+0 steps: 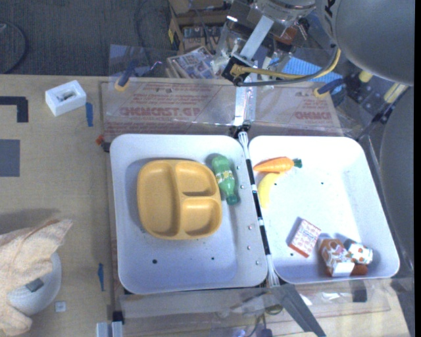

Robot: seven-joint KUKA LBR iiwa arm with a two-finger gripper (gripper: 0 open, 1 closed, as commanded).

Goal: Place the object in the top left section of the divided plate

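The yellow divided plate (141,197) lies in the left bin (191,263), with nothing in its three sections. A green bottle (224,178) lies against the plate's right rim. In the right bin (342,191), an orange carrot (275,164) and a yellow banana (264,191) lie by the left wall. A small red and white box (304,237) and a red and white carton (342,257) sit near that bin's front. My gripper (276,10) hangs at the top edge of the camera view, behind both bins and far from every object.
The grey arm (378,33) fills the top right corner. Cables and clutter (197,59) sit behind the bins. A small white box (65,97) rests on the bench at the left, and a cloth (29,243) over a bowl lies at the lower left.
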